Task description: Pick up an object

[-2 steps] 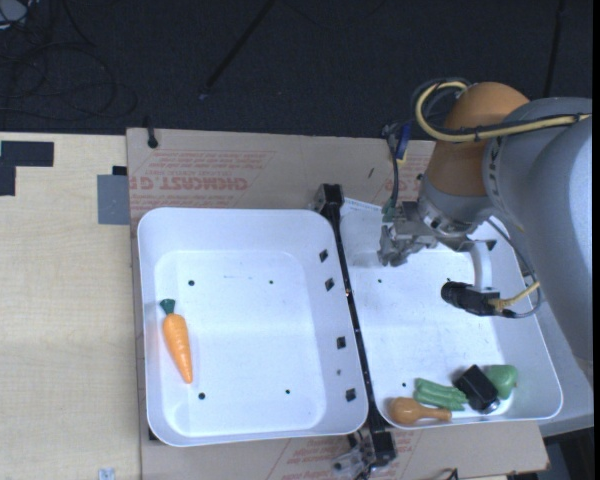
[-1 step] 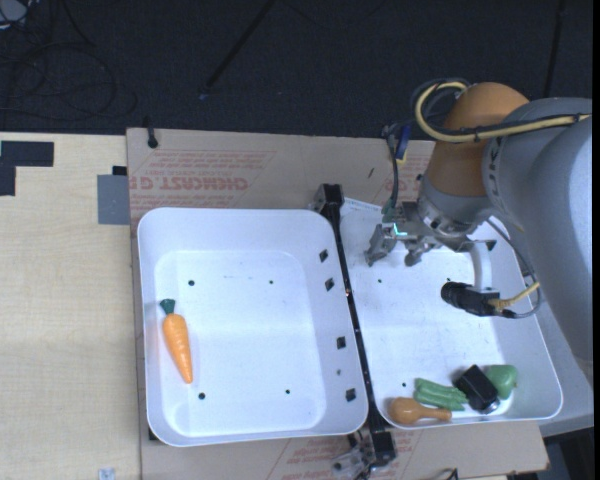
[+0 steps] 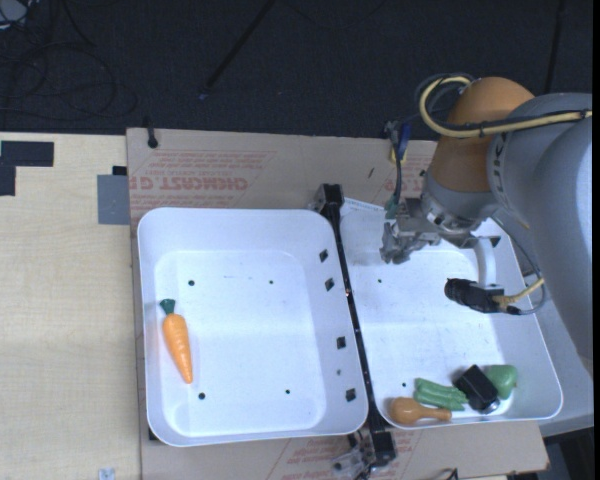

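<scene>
Red lettering runs across the cardboard sheet (image 3: 230, 163) under the bins, printed upside down from this camera; I can make out letters but cannot read a word for certain. More red print shows on the cardboard's near edge, too small to read.

My gripper (image 3: 400, 243) hangs over the far left corner of the right bin (image 3: 420, 298), close to the black divider (image 3: 345, 298) between the two bins. I cannot tell whether its fingers are parted or closed, and I see nothing between them. The orange band (image 3: 480, 128) of my arm sits above and to the right of it.

An orange carrot (image 3: 177, 343) with a green top lies in the left bin (image 3: 230, 248), well to the left of my gripper and nearer the camera, close to that bin's left wall. In the right bin, a cluster rests at the near wall, well below my gripper: a tan pear-shaped piece (image 3: 415, 411), a green pod (image 3: 440, 395), a black block (image 3: 476, 388) and a light green piece (image 3: 502, 376), packed touching or nearly so.
</scene>
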{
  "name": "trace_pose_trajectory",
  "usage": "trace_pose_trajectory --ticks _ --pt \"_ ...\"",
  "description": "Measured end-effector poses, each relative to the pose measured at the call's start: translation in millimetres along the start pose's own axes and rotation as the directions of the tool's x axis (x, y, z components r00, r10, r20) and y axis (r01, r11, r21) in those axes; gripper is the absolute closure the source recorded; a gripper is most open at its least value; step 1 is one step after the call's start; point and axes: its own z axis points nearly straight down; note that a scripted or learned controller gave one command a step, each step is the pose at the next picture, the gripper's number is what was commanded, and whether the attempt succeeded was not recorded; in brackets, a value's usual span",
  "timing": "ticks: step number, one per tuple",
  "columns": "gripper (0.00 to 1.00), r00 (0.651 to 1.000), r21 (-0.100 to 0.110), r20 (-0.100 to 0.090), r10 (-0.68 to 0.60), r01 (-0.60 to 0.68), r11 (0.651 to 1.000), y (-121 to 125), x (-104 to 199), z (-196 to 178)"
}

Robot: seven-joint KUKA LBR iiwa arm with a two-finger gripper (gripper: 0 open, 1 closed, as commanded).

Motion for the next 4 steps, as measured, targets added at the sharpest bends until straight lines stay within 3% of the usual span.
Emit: trace_pose_trajectory --ticks 1,2,3,4 --pt "1.00 1.000 -0.024 -0.001 0.008 -0.008 1.000 2.3 38.1 -145.6" --pt "1.00 1.000 -0.012 -0.001 0.011 -0.011 1.000 -31.5 35.9 -200.5" --pt "1.00 1.000 0.001 -0.002 0.009 -0.009 1.000 -0.1 61.0 -53.8" --pt "1.00 1.000 -0.028 0.000 0.011 -0.011 1.000 1.3 63.4 -236.3"
